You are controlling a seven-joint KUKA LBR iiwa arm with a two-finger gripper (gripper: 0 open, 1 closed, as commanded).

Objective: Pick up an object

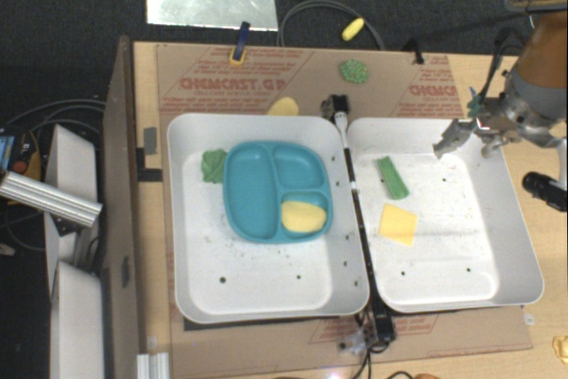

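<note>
In the right bin [497, 280] a green stick [390, 177] lies near the left wall, and a yellow block [398, 224] sits just below it. My gripper [467, 145] hangs over that bin's far right corner, well right of both. Its fingers are open with nothing between them. The left bin [191, 280] holds a blue divided plate [257, 191] with a yellow lemon-like piece [303, 216] in its lower right compartment. A green leafy piece [214, 165] rests against the plate's left edge.
Behind the bins, on the cardboard, sit a green round thing [355, 71] and a yellow piece [284, 107] at the left bin's far rim. A metal ridge [351, 182] divides the two bins. The right bin's floor is bare at its right and near side.
</note>
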